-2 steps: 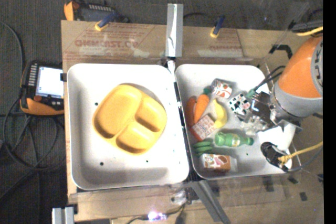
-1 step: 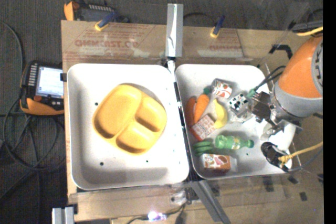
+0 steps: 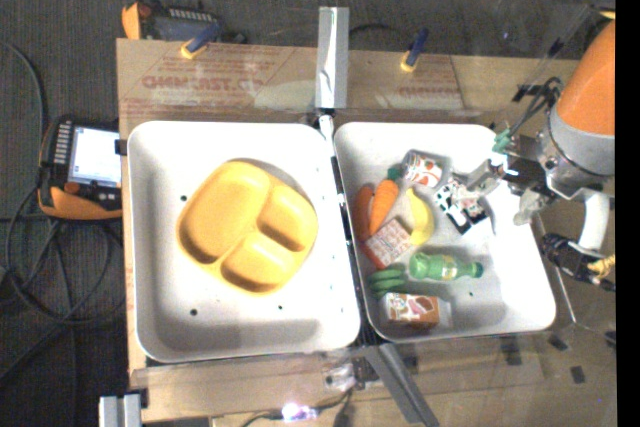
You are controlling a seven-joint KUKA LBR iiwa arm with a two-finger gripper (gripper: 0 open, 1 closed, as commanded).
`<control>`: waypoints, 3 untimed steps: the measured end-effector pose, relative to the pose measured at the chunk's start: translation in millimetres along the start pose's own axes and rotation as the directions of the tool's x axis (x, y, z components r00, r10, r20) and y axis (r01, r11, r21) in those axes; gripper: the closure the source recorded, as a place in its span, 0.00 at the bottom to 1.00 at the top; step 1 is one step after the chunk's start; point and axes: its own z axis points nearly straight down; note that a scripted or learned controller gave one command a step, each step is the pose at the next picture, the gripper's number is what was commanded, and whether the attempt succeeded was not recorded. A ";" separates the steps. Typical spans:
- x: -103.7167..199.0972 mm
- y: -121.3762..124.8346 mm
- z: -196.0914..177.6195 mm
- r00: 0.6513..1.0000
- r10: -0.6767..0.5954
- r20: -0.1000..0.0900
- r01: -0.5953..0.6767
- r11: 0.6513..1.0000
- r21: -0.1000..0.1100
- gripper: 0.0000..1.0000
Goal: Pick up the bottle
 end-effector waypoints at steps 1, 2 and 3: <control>15.5 -31.3 166.7 0.988 0.152 -0.004 -0.152 0.988 0.006 0.00; 40.7 51.2 41.4 0.871 0.491 0.002 -0.491 0.871 0.000 0.00; 20.8 1.5 179.7 0.831 0.557 -0.001 -0.557 0.831 -0.001 0.00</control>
